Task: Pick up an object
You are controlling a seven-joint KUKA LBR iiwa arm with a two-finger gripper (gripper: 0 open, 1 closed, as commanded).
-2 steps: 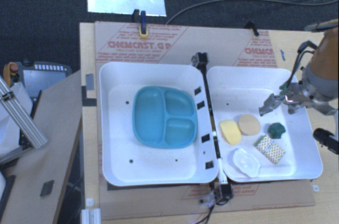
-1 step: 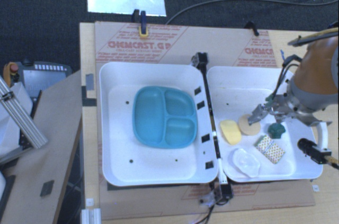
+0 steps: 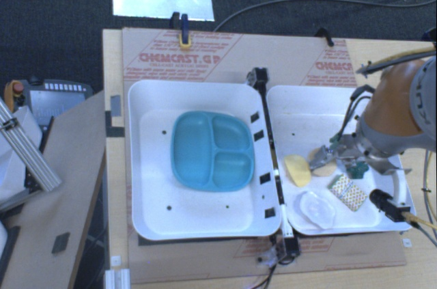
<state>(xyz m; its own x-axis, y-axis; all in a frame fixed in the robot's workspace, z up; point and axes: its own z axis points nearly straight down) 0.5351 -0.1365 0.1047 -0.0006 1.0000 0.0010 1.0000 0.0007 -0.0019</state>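
Observation:
My gripper is low inside the right bin, at the end of the grey arm with its orange band. It hangs just right of a yellow rounded object, close to it or touching it; I cannot tell which. A small tan piece lies right under the gripper. Nearby lie a checkered silver packet, a small teal item and a clear plastic piece. Nothing is visibly lifted.
The left bin holds a blue divided plate. A black divider with clips runs between the two bins. The bins rest on a cardboard sheet, with a clamp at its back edge.

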